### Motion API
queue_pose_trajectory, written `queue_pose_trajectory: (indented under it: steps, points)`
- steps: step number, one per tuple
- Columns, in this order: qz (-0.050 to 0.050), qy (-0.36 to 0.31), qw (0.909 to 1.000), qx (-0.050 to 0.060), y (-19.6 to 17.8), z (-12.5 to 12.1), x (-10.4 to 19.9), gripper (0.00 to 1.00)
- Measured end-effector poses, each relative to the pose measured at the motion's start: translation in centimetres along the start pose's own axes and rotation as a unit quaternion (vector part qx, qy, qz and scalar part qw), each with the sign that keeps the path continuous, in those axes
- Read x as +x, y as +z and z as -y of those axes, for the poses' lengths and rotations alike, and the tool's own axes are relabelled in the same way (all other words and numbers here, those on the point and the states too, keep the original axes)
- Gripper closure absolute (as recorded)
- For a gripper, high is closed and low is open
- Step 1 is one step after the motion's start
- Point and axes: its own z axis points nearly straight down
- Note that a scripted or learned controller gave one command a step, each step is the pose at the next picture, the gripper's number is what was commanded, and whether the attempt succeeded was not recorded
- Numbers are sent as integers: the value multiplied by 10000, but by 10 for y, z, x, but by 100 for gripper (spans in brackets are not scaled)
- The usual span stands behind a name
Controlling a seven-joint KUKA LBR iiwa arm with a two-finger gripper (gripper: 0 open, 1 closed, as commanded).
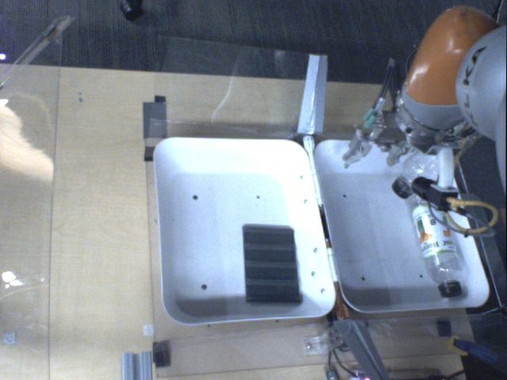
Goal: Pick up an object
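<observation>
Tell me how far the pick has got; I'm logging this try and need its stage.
Nothing looks picked up yet. The clear plastic bottle with a white label lies flat in the right white bin, and the black ribbed rectangular block lies in the left white bin. The gripper sits over the right bin's far edge, with no object seen between its fingers. Reaching, grasping and lifting remain.

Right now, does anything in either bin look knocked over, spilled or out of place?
The clear bottle lies on its side along the right bin's right wall, cap toward the near corner; no spill is visible. The ridged black block lies flat in the left bin. Nothing else stands out.
</observation>
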Motion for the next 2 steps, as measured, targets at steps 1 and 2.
queue_pose_trajectory:
  steps: [1, 2]
  points:
    - [16, 118, 9999, -2, 7, -9, -78, 0]
    - [15, -1031, 9947, 1, 22, 33, -119, 0]
